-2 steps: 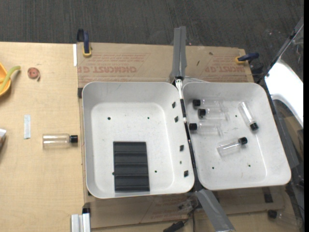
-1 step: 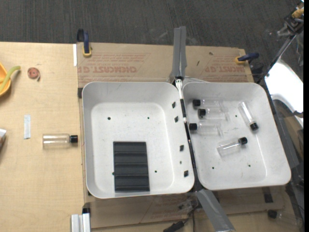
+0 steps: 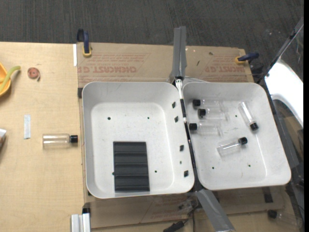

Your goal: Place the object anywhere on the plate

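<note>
A dark ribbed rectangular plate (image 3: pixel 131 166) lies flat in the front part of the left bin (image 3: pixel 96 100). Several clear vials with black caps lie scattered in the right bin (image 3: pixel 270 173). One vial (image 3: pixel 232 145) lies by itself near the bin's middle. Another vial (image 3: pixel 247 115) lies at a slant toward the back right. Three more cluster by the left wall, the nearest of them (image 3: pixel 205 126) with its cap against the divider side.
On the wooden bench left of the bins lie a loose clear vial (image 3: pixel 59 139), a white strip (image 3: pixel 27 127), a small reddish disc (image 3: pixel 33 72) and a yellow object (image 3: pixel 4 79). Clamps (image 3: pixel 84 42) (image 3: pixel 246 58) hold the cardboard behind. A pale arm part (image 3: pixel 286 83) stands at the right.
</note>
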You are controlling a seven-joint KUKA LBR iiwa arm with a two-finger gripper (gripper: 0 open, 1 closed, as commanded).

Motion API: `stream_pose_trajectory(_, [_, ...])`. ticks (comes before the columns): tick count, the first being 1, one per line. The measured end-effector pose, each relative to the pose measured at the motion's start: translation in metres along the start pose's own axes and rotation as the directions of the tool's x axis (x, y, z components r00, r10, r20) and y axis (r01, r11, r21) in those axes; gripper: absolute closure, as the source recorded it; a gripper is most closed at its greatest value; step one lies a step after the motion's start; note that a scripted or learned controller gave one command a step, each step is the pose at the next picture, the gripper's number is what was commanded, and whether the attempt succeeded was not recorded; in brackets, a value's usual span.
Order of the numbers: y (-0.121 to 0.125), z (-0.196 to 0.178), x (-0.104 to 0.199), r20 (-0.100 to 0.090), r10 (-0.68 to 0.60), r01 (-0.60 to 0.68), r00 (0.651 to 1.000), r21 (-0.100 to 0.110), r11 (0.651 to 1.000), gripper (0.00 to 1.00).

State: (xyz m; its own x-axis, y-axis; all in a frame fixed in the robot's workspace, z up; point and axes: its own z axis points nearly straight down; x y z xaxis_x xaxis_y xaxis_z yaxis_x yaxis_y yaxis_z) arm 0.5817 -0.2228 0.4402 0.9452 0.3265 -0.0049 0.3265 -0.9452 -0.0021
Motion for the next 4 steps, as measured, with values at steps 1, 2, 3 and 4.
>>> stream_pose_trajectory(1, [-0.06,0.001,0.089,-0.001,0.08,-0.08,0.997,-0.001,0.997,0.0])
stream_pose_trajectory(2, [-0.01,0.0,0.022,0.0,0.072,-0.072,0.997,0.0,0.997,0.0])
stream_pose_trajectory(3, [-0.077,0.0,0.097,-0.002,0.098,-0.098,0.995,-0.001,0.995,0.0])
stream_pose_trajectory(4, [-0.046,0.0,-0.004,0.0,0.132,-0.132,0.991,0.0,0.991,0.0])
